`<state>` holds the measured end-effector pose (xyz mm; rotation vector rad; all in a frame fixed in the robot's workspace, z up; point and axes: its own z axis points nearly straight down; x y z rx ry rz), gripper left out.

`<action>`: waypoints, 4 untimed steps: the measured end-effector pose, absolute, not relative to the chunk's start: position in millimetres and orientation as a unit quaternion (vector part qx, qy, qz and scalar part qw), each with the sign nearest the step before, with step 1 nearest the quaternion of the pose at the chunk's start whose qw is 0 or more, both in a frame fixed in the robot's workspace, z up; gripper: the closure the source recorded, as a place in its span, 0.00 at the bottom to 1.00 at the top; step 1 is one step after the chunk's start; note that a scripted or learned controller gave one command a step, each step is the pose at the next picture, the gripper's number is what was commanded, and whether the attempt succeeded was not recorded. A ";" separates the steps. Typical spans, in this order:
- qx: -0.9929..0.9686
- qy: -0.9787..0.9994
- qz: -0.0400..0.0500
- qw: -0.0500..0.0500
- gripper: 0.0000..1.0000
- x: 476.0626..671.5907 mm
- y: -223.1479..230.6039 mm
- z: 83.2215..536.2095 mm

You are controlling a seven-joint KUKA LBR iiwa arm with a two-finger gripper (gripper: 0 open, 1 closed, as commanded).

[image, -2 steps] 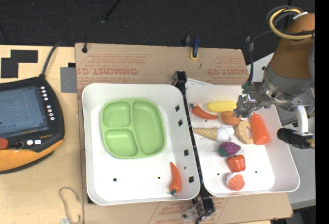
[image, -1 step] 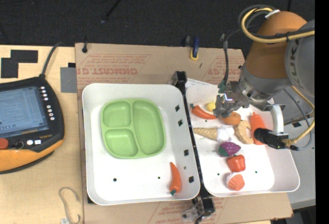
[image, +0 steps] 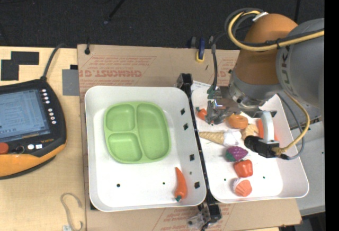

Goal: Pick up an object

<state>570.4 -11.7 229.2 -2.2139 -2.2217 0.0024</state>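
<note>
Fingers (image: 214, 113) down in the right bin (image: 296, 177), near its upper-left corner; can't tell if they are spread or clenched, too small and dark against the clutter, and nothing is visibly held between them. Small orange-red piece (image: 202, 114) just left of the fingers, close to touching. Orange (image: 238, 121) just right of them, under the wrist. Cone (image: 218, 137) lies flat just below the fingers, tip pointing left. Further down: purple-and-green piece (image: 233, 153), then red pepper (image: 243, 167), then an orange-pink piece (image: 243, 188) near the bin's front edge, all well apart from the fingers. Arm (image: 265, 60) covers the bin's upper right; a black attachment (image: 259, 146) hangs off it beside the purple piece. Left bin (image: 100, 182) holds a green tray (image: 137, 132) with three compartments and a carrot (image: 180, 183) at lower right, by the divider. Pendant (image: 26, 124) sits on the desk (image: 37, 193) at far left.
</note>
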 end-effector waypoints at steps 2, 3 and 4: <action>-0.708 -0.707 0.002 0.002 1.00 580.2 23.9 218.2; -0.708 -0.707 0.002 0.002 1.00 570.7 21.5 219.4; -0.707 -0.707 0.001 0.001 1.00 575.0 29.2 222.6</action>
